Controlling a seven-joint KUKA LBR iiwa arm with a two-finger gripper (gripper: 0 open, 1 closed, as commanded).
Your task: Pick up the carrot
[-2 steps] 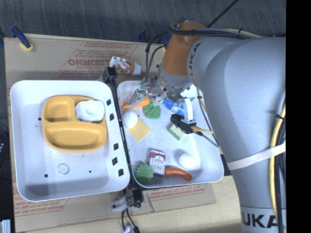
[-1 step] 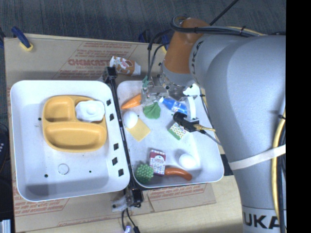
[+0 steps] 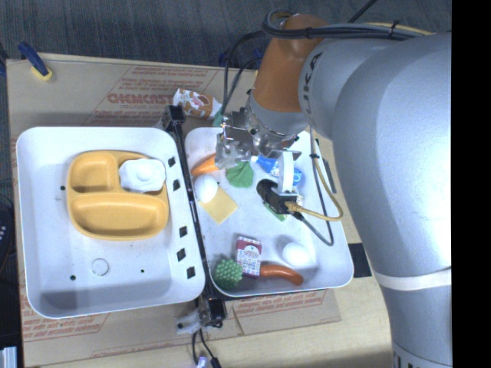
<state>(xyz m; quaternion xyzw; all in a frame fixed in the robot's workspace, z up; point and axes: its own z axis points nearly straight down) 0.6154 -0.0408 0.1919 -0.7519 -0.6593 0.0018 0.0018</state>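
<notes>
Cardboard-lined surface [image 3: 138,90], two white bins, orange carrot [image 3: 281,271] lying at right bin's [image 3: 337,271] front edge, another orange piece, perhaps carrot, beneath tool [image 3: 230,153], tool's state unclear.

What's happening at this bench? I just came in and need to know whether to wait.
A grey arm with an orange band reaches into the right bin, its gripper low near the far left corner, beside an orange piece that may be a carrot. Another carrot lies at the near edge by a small red carton. Nothing looks lifted yet. The left bin holds a yellow divided tray.
</notes>
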